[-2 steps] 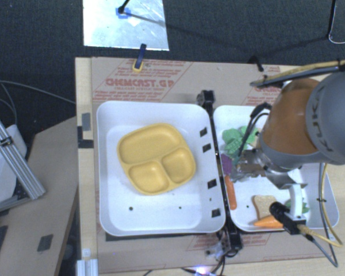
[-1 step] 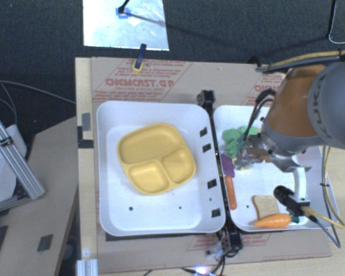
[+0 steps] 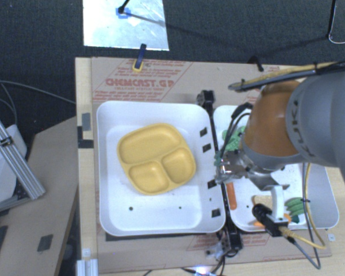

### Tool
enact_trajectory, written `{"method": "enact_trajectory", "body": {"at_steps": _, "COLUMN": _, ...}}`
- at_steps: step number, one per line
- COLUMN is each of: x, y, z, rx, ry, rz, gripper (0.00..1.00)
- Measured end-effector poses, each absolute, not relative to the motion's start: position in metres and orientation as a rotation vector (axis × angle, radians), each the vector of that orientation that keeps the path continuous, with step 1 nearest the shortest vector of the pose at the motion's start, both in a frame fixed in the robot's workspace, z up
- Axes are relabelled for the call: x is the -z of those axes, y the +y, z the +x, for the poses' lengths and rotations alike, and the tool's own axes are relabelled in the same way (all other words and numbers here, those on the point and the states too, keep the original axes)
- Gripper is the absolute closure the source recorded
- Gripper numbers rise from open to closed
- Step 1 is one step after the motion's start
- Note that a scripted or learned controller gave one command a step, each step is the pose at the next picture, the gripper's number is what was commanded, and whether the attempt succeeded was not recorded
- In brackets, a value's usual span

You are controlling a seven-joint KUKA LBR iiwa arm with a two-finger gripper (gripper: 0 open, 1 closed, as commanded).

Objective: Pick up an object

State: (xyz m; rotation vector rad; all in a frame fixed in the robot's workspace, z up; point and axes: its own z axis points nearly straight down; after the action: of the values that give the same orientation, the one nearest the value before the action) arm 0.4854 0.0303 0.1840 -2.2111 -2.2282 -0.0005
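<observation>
A yellow divided plate [image 3: 156,157] lies in the middle of the left white bin [image 3: 112,211]. In the right bin [image 3: 328,211] the arm covers most of the floor. My gripper [image 3: 236,168] hangs low over that bin's left side, near the wall between the bins. An orange stick-shaped thing [image 3: 232,196] lies just below the gripper, beside the divider. A green thing [image 3: 233,138] peeks out at the gripper's upper left, and another green thing [image 3: 295,207] lies at the lower right. Nothing shows held.
The bins sit on a brown cardboard sheet [image 3: 144,79]. A shiny foil sheet [image 3: 125,17] lies on the dark floor beyond. A metal frame [image 3: 11,160] stands at the left. Black clips [image 3: 206,132] line the divider between the bins.
</observation>
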Motion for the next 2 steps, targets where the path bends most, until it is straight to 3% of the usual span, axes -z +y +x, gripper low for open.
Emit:
{"method": "enact_trajectory", "body": {"at_steps": 1, "x": -0.292, "y": 0.044, "z": 0.488, "rx": 0.015, "ry": -2.235, "rz": -2.218, "gripper": 1.0}}
{"method": "enact_trajectory", "body": {"at_steps": 2, "x": -0.311, "y": 0.013, "z": 0.497, "rx": 0.004, "ry": -2.223, "rz": -2.225, "gripper": 1.0}}
